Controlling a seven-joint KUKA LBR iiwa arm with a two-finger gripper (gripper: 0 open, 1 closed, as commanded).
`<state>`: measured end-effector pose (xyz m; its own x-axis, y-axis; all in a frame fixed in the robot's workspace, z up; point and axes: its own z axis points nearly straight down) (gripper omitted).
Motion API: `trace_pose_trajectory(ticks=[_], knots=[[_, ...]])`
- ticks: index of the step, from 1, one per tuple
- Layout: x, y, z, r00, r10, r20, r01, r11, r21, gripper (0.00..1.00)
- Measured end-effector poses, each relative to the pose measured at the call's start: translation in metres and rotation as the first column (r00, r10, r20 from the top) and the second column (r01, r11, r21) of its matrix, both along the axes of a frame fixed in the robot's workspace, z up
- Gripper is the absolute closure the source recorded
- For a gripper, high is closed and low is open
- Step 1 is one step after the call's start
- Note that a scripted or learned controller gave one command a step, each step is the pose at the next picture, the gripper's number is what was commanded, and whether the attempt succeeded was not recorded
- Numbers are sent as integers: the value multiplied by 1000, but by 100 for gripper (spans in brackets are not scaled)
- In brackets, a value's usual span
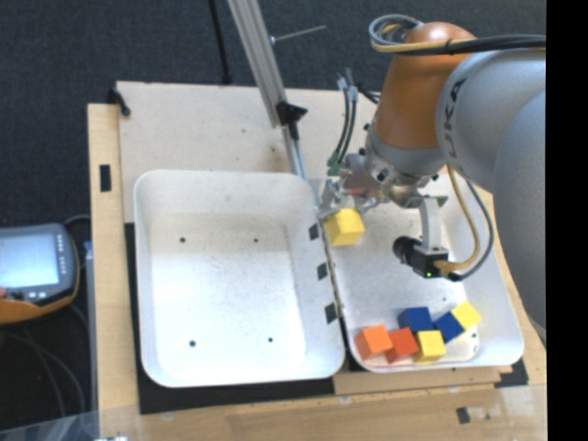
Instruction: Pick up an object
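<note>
— Blocks nearest: orange cubes (387,342), yellow cube (431,344), blue cubes (432,322) and another yellow cube (466,315), clustered in the right shallow white bin (496,288).
— Farther back?
— Two-finger gripper (342,211) pinching a small yellow cube (345,227), raised near the bins' shared edge.

3 yel blocks (345,228), 2 orange (374,341), 2 blue (415,319), 2 white bins (230,186).

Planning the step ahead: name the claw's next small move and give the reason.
Probably lift a little more, straight up. The yellow block hangs at the claw, apparently held, close above the right bin's left wall, so extra height should clear it.
</note>
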<state>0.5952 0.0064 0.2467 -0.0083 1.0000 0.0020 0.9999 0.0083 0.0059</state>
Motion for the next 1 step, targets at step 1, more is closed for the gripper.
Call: trace_pose_trajectory(ticks=[1], knots=[[23,61,-54,1000,-1,-11,1,1000,-2,100]])
